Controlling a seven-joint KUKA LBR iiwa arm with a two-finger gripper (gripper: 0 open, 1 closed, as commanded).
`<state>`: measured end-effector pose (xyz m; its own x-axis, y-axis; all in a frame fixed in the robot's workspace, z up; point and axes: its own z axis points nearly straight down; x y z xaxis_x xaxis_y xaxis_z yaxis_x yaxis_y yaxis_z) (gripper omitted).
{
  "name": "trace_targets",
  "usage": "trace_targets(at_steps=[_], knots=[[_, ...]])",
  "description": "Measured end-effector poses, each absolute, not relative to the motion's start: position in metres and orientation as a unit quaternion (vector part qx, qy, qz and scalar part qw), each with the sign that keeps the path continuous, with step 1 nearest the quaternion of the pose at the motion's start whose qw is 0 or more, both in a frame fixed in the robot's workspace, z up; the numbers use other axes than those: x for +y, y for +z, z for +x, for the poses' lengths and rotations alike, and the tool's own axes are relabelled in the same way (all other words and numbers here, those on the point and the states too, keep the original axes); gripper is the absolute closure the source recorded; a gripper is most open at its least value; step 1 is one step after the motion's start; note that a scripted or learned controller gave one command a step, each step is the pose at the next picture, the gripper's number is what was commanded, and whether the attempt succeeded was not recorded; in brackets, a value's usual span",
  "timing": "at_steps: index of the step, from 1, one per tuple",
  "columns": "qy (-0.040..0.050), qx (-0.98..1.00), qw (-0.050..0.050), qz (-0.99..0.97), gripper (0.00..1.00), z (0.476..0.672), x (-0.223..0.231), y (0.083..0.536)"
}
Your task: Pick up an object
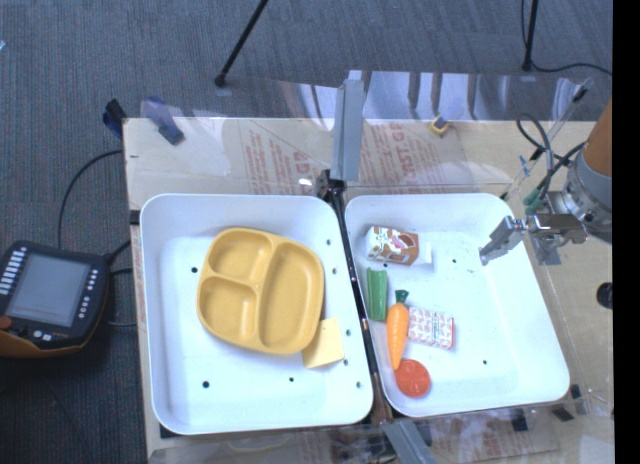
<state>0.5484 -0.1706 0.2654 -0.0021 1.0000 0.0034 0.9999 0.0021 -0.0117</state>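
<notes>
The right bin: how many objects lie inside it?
5, all in its left part: snack packet at the top, green item, carrot, patterned packet, red item lowest.

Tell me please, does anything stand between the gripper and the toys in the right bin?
Nothing visible does. The gripper hangs over bare floor of the right bin, and the snack packet, carrot and tomato lie apart to its left.

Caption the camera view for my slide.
Gripper hovers over the right bin holding toy food; yellow tray sits in the left bin.
</notes>
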Motion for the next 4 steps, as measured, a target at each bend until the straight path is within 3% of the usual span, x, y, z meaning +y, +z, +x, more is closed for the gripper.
trace_targets(at_steps=[1, 2, 3, 4], knots=[[0.0064, -0.747, 0.012, -0.665, 0.0, 0.605, -0.137, 0.119], [-0.0025, -0.736, -0.004, -0.676, 0.0, 0.578, -0.146, 0.229], [0.0032, -0.791, 0.007, -0.612, 0.0, 0.61, -0.081, 0.098], [0.0017, -0.821, 0.004, -0.57, 0.0, 0.501, -0.112, 0.085]])
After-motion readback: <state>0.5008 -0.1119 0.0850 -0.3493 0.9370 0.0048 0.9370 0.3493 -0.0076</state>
